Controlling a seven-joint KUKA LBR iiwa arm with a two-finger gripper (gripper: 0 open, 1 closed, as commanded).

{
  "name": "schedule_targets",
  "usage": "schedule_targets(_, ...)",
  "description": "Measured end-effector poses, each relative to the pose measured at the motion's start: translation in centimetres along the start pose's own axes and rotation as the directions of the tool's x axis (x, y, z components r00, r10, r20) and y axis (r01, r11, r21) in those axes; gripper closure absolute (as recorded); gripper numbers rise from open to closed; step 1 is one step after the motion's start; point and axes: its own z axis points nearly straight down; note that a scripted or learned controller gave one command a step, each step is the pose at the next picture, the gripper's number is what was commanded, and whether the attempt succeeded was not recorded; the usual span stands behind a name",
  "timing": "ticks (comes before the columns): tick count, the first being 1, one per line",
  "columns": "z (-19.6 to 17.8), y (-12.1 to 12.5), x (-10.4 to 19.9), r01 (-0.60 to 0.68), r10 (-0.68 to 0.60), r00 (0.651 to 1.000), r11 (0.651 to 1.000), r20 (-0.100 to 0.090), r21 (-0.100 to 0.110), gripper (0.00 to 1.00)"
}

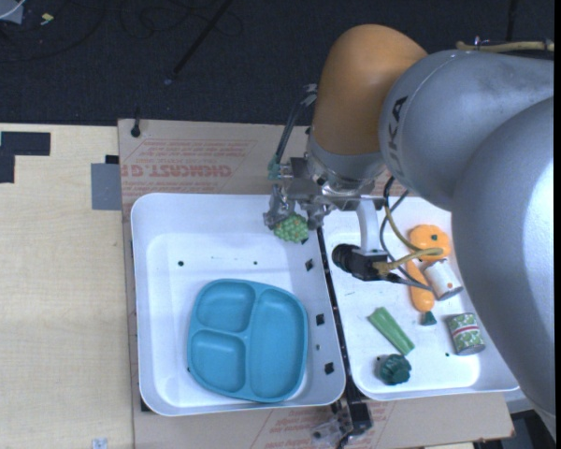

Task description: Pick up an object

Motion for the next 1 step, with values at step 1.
schedule_targets(1,0.18,-1.7,0.28,-0.003,0.003,1.0,1.0,0.0,0.003,1.0)
